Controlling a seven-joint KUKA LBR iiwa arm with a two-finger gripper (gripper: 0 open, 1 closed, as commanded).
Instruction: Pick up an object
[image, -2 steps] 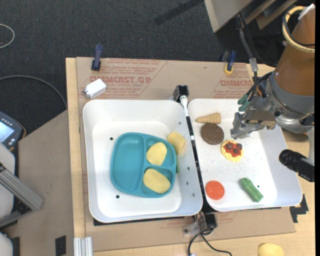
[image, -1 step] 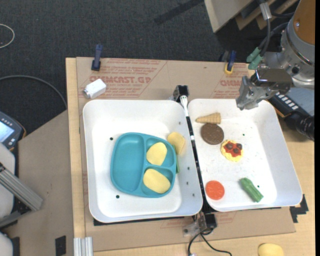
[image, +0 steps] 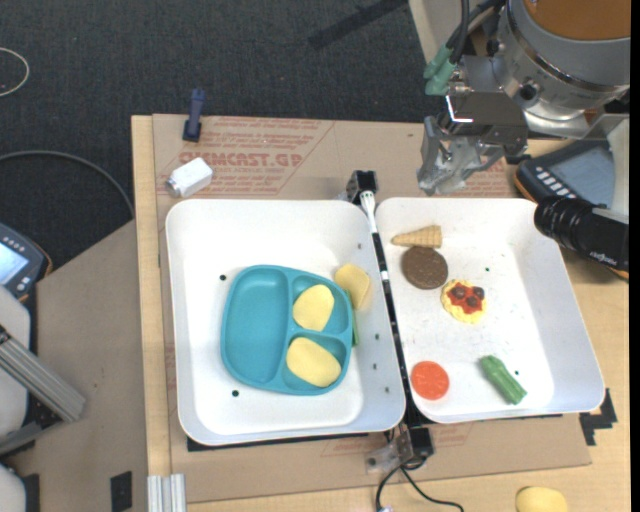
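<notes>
My gripper hangs above the back edge of the right bin, with nothing seen between its metal fingers. In that bin lie a cone-shaped wafer, a brown round cookie, a small yellow pizza with red topping, an orange-red disc and a green pickle-like piece. The left bin holds a teal divided plate with two yellow pieces on it, and a third yellow piece leans at the plate's right rim.
A black rod lies along the seam between the bins. A white block and a blue clip sit on the cardboard behind the left bin. A yellow object lies at the bench's front right corner.
</notes>
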